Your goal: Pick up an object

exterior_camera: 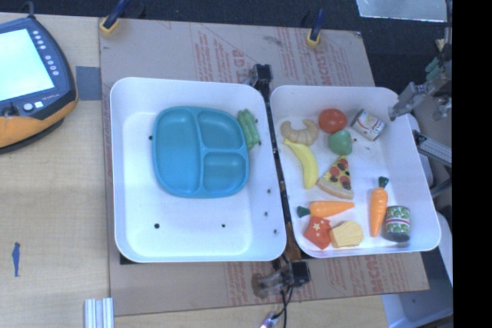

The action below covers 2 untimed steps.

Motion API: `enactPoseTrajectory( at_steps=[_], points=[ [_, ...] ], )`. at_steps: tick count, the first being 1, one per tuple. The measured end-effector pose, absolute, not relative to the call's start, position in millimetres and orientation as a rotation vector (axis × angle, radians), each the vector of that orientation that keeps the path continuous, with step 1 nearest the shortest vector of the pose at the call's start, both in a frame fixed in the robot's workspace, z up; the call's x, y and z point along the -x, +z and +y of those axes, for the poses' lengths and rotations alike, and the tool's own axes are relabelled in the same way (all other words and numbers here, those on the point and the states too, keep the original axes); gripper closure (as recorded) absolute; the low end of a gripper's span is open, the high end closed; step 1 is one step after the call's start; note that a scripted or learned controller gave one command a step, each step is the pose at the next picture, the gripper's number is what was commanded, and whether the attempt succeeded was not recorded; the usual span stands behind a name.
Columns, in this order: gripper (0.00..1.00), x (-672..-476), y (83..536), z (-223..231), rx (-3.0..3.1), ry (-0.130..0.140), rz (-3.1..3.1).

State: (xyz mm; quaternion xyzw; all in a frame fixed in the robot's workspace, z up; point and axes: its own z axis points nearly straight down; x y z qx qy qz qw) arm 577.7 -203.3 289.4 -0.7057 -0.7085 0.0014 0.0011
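Red print on the cardboard [231, 57] looks unreadable; hand [403, 105] grip impossible to tell

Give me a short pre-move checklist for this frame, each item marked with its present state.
1. Claw near a target: ok, it sits at the right bin's upper right rim, beside the small box.
2. Claw holding something: cannot tell.
3. Box free to lift: ok, apart from the tomato.
4. Items inside the bins: ok; the green pod lies beside the blue tray in the left bin.
5. Crowding: not ok, the red wedge touches the yellow piece.
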Motion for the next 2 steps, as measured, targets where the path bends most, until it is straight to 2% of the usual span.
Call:
enactPoseTrajectory(
  at_steps=[1,2],
  points=[
    [0.00,-601.7,139.2,-195.9,2.212,0.005,-2.226],
    [0.00,-600.7,91.4,-126.9,2.212,0.007,-2.227]
  ],
)
